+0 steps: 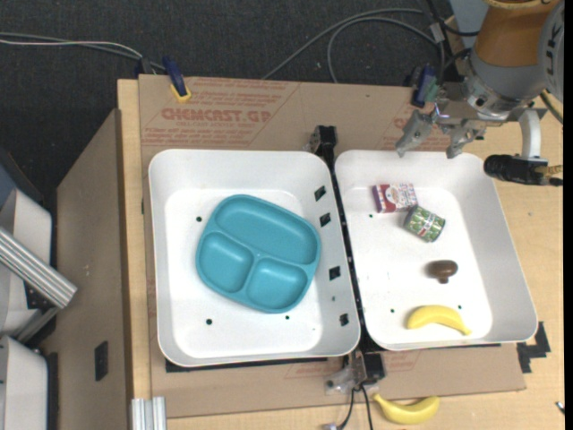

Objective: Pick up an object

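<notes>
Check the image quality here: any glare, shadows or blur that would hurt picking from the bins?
Camera view: even, soft lighting; the white right bin shows no blown-out glare, and the banana, can and small carton cast only faint shadows. Camera view: the teal tray is crisp, while the tool at the bin's far edge looks slightly soft; the small brown object is too small to identify.

Gripper [436, 141]: fingers spread, above right bin's [501, 240] far rim.
Right bin contents: carton [393, 197], can [423, 223], brown object [441, 270], banana [438, 320].
Left bin [170, 267]: blue tray [258, 253].
</notes>
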Controlling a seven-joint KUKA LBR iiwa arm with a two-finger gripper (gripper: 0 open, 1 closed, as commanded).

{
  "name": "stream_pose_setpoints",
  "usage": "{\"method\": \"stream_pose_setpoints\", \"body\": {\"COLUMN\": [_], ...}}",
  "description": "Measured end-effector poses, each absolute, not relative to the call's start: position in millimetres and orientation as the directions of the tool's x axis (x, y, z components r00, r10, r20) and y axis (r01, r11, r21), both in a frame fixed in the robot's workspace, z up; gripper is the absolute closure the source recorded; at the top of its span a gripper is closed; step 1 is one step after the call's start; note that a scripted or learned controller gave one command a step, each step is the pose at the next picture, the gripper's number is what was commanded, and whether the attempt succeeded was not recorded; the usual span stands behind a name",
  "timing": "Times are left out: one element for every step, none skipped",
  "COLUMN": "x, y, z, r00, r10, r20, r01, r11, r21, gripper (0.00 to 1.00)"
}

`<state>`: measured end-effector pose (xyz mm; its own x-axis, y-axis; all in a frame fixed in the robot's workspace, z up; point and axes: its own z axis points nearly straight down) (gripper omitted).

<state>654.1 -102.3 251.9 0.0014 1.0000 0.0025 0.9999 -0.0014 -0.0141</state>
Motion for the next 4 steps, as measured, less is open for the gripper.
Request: {"method": "stream_pose_setpoints", "body": {"x": [656.3,658.3,654.0,659.1], "y": [-102,-109,-109,-112], "z": [259,214,150,95], "r00": [-0.001,0.001,0.000,0.000], "r10": [1.000,1.000,1.000,1.000], "r20": [0.001,0.001,0.002,0.001], "r01": [1.000,1.000,1.000,1.000], "r11": [0.001,-0.001,0.000,0.000], "r21": [-0.001,-0.006,-0.009,-0.003], "gripper": [0.00,0.00,0.00,0.00]}}
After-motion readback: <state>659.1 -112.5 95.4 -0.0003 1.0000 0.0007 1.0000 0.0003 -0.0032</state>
